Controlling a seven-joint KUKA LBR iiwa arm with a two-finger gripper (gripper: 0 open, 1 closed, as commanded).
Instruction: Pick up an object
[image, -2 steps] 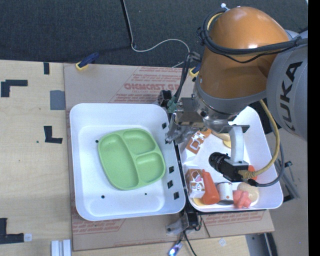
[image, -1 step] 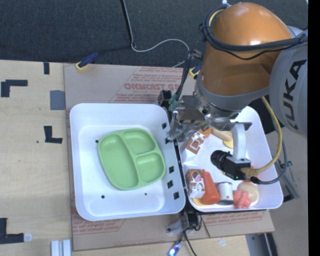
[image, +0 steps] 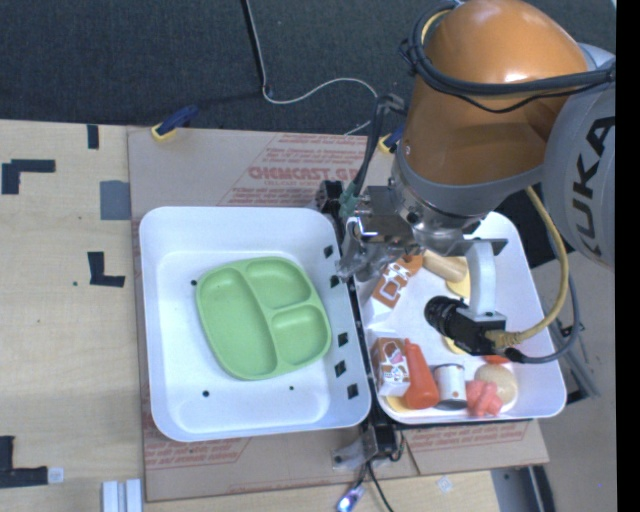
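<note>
Objects crowd the right bin (image: 528, 262): a red-labelled packet (image: 394, 366), writing unreadable, beside an orange carrot (image: 421, 387). Arm (image: 490, 90), marked "KU", hangs above; gripper (image: 400, 262) state untellable. Cardboard (image: 290, 172) reads "CHEMCAST".

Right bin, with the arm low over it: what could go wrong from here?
1. The small items in the right bin lie crowded along its near edge, so a grasp may catch two or none.
2. The end effector sits by the clips joining the bins and might snag there.
3. The arm's orange band hides much of that bin from the camera.
</note>
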